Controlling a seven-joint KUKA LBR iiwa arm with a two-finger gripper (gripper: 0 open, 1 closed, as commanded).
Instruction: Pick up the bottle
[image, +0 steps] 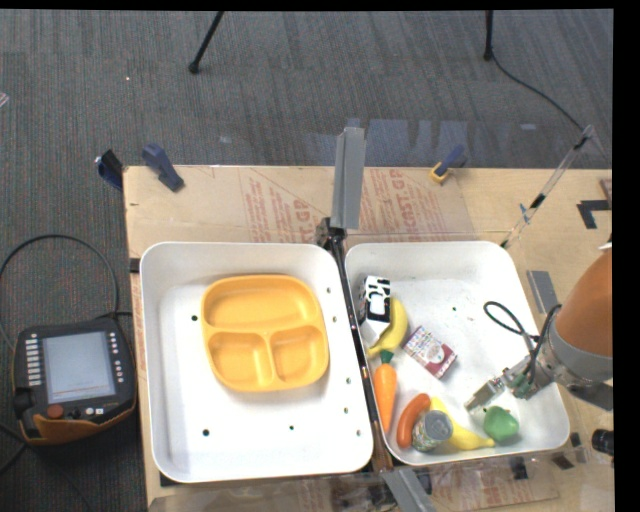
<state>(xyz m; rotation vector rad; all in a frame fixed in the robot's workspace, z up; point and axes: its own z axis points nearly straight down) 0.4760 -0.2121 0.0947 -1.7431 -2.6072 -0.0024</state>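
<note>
The bottle (375, 297), white with a black label, lies at the left edge of the right bin (470, 262), touching a banana (393, 326). My gripper (488, 395) hangs low over the front right part of that bin, just above a green pepper (503, 426) and well to the right of the bottle. Nothing shows in the gripper. The arm (590, 335) comes in from the right edge.
Also in the right bin are a carrot (385, 392), a maroon carton (430, 351), a red pepper (411, 418), a can (432, 430), a small yellow fruit (466, 437) and a black cable loop (508, 318). The left bin (170, 400) holds a yellow divided tray (265, 331).
</note>
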